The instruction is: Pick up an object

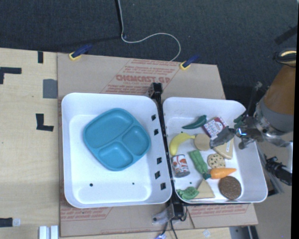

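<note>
Toys crowd the right bin (245, 193): a banana (179, 141), green pepper (195, 122), can (180, 164), carrot (222, 172), cookie (215, 160) and a brown disc (230, 187) lie close together, several touching. The gripper (226, 138) hangs low over that bin's right half, just beside the cheese wedge (226, 149) and near the far rim; I cannot tell how its jaws stand. Left of the bin's divider, the other bin (73, 187) has bare floor all around a blue tray (117, 138), which sits well apart from the toys.
</note>
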`<state>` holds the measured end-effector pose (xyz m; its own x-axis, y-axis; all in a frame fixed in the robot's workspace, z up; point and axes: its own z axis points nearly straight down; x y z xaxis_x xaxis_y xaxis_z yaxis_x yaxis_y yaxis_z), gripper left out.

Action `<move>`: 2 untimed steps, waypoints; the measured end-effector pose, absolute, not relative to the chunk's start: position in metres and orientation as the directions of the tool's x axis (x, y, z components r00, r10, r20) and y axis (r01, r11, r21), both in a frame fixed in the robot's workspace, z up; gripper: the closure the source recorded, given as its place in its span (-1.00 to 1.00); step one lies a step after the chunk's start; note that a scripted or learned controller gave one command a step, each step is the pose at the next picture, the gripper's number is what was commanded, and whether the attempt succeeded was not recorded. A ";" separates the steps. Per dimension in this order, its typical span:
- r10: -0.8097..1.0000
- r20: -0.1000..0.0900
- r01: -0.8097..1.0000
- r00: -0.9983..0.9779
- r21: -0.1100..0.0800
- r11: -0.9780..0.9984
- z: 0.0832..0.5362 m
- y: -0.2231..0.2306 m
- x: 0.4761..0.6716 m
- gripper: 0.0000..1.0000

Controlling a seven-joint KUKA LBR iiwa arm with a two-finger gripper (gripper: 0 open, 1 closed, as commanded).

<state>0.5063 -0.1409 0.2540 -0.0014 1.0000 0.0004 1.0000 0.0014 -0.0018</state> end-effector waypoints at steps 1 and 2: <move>1.000 0.001 1.000 -0.003 -0.002 0.003 0.264 -0.140 0.507 1.00; 1.000 -0.004 1.000 -0.003 0.019 0.003 0.482 -0.120 0.484 1.00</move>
